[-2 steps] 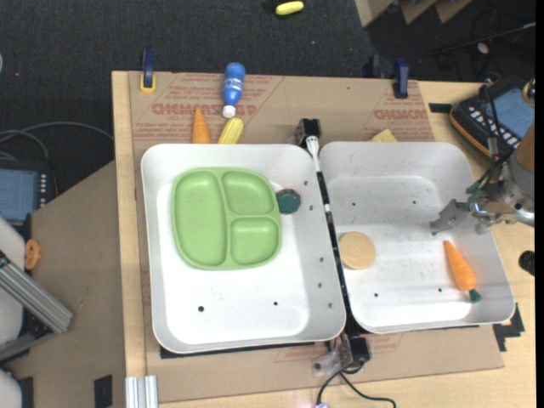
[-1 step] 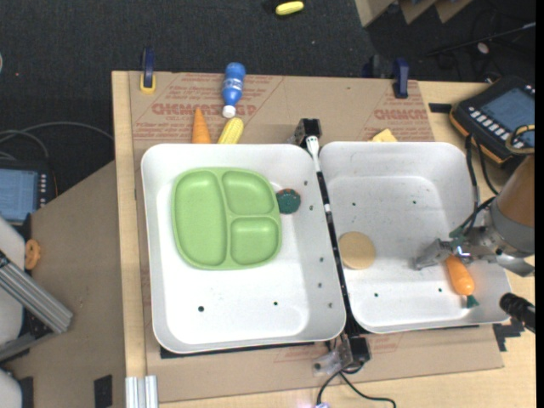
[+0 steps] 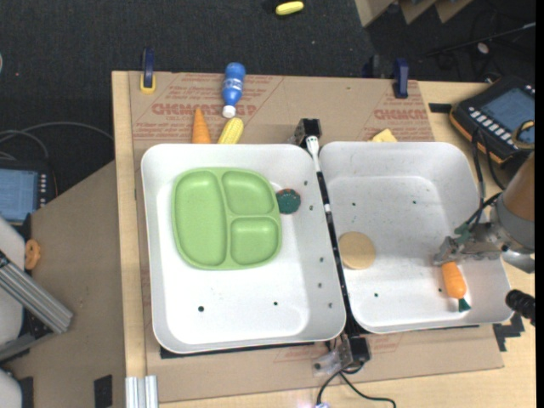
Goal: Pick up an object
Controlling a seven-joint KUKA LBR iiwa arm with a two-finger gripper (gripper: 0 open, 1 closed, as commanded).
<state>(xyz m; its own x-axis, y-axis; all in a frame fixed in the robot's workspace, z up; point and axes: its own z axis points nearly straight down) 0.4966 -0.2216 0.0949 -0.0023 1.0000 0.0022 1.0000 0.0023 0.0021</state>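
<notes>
Here, right bin point(image 3: 399, 164) holds carrot point(image 3: 456, 282) and tan disc point(image 3: 357, 250).

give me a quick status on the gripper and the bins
Gripper low at right bin's right side, just above the toy carrot. Tan disc at that bin's left. Green divided plate and small teal piece in left bin.

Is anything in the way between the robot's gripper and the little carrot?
Nothing visible is. The gripper hangs in the right bin just above the toy carrot, with bare white floor between them. The tan disc lies off to the side.
</notes>
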